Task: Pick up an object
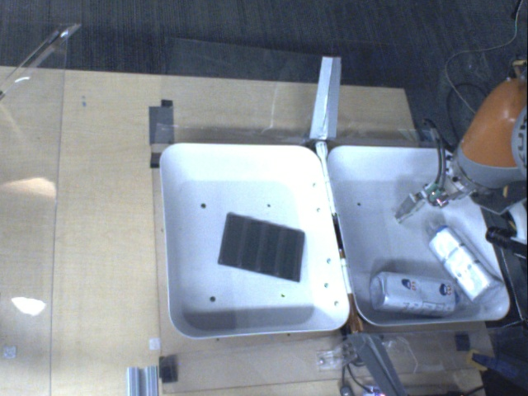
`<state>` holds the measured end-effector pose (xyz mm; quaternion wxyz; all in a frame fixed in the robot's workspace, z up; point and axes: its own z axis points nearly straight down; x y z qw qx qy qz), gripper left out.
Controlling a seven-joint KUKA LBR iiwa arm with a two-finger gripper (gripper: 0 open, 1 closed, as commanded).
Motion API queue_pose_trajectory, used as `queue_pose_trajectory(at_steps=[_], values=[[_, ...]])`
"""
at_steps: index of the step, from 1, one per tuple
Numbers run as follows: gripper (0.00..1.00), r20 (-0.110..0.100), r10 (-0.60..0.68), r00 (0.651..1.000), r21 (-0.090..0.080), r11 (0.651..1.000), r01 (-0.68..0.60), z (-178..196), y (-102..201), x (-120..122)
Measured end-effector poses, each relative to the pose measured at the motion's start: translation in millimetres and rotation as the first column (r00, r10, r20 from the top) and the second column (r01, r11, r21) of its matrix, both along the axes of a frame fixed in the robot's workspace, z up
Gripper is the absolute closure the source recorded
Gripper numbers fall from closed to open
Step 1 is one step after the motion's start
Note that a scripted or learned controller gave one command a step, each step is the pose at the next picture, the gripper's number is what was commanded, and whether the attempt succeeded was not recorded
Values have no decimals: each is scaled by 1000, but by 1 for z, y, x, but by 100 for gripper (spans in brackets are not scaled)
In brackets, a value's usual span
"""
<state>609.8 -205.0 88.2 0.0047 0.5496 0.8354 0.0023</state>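
The bench [91, 221] is pale wood and carries two shallow white plastic bins with rounded corners. The left bin [190, 180] holds a flat dark ribbed rectangular pad [261, 247], lying well apart from the arm. The right bin [363, 180] holds a silvery crinkled pouch [412, 294] along its near wall and a white cylindrical bottle [459, 262] — long axis slanting toward the near-right corner. The pincer [421, 200] hangs above this bin with its metal fingers apart, clamped on nothing; the bottle lies just near-right of it — the closest candidate.
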Motion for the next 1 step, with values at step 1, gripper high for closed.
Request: queue_pose_trajectory(at_steps=[1], values=[[0, 1, -93, 996, 0, 996, 93, 1, -1, -55]])
